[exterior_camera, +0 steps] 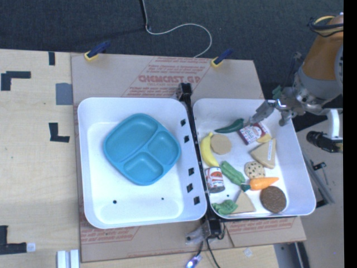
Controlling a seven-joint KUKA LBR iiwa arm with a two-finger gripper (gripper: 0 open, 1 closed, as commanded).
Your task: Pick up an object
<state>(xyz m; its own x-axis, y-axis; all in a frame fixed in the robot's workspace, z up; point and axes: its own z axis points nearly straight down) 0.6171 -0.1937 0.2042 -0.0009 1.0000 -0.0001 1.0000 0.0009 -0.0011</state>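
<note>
Right bin (301, 166): end effector (273, 111) open, unladen

one fixed camera looks down at a slant from above the table (33, 149), far enough to take in both white bins (89, 166), with the arm (321, 60) entering right of them.

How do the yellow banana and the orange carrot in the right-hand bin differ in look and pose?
The yellow banana is curved, while the orange carrot is straight and tapers to a point. The banana runs roughly top to bottom in the view, by the bin's left wall; the carrot lies nearly sideways, nearer the middle. The banana looks longer. Both are toy foods lying flat in the right white bin.
</note>
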